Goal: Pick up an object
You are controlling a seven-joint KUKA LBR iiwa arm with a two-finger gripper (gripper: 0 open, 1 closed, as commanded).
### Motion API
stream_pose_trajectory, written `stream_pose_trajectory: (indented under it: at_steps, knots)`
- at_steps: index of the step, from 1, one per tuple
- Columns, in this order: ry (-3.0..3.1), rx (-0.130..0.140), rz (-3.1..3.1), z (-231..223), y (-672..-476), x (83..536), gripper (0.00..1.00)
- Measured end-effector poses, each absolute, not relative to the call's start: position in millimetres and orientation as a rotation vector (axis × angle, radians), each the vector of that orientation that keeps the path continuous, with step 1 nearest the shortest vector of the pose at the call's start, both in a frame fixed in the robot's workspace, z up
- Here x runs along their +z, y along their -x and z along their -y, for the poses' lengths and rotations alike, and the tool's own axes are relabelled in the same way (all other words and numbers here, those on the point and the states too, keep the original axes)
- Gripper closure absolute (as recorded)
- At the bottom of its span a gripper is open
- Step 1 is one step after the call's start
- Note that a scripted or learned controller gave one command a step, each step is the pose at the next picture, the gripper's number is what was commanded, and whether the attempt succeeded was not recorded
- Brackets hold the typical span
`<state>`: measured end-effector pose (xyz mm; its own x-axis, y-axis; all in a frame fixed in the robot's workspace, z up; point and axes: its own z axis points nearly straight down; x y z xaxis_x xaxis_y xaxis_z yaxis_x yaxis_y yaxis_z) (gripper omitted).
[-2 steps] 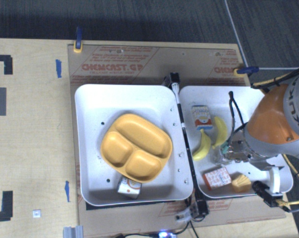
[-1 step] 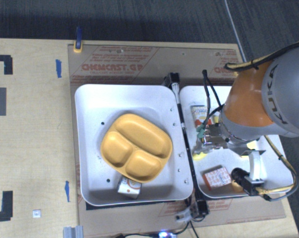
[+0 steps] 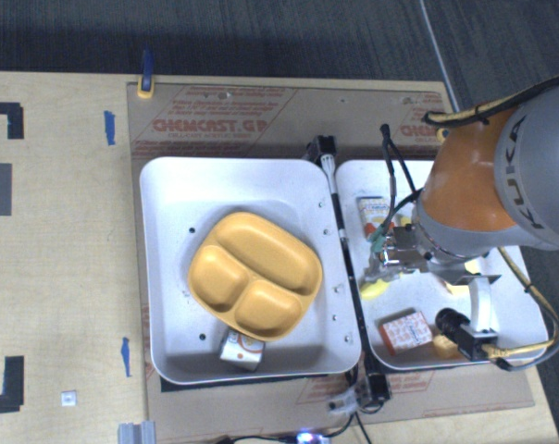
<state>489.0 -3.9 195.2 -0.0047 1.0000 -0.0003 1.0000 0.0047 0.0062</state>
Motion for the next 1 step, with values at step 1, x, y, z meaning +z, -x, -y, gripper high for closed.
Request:
stream_pose_trajectory:
  at_steps: [1]
  knots:
    - [-2.208,0.010,-2.223,3.6,-490.8,205.6,1.00]
